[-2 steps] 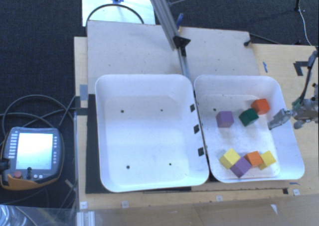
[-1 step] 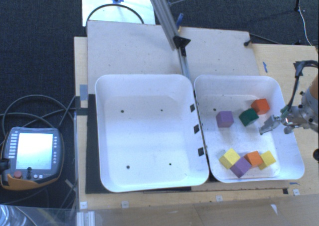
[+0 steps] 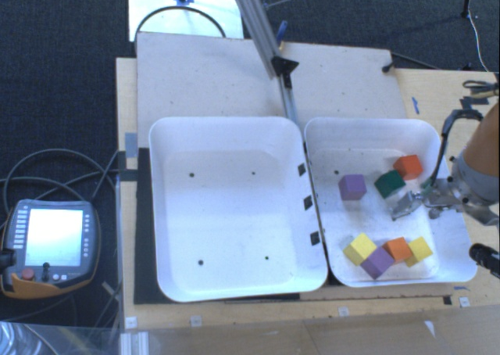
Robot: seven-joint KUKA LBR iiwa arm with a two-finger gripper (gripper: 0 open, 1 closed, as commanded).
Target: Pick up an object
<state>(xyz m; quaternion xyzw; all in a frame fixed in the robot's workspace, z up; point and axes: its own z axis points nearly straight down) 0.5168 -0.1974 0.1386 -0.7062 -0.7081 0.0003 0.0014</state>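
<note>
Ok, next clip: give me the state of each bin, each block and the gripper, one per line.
left bin: holds no blocks
right bin: holds seven blocks
gripper: low in the right bin, beside the green block, nothing seen between its fingers
green block: loose, beside the orange block
orange block: loose, near the far wall
purple block: loose, alone
cluster of four blocks: packed together near the front wall

Bright, even daylight (slightly soft focus)
</note>
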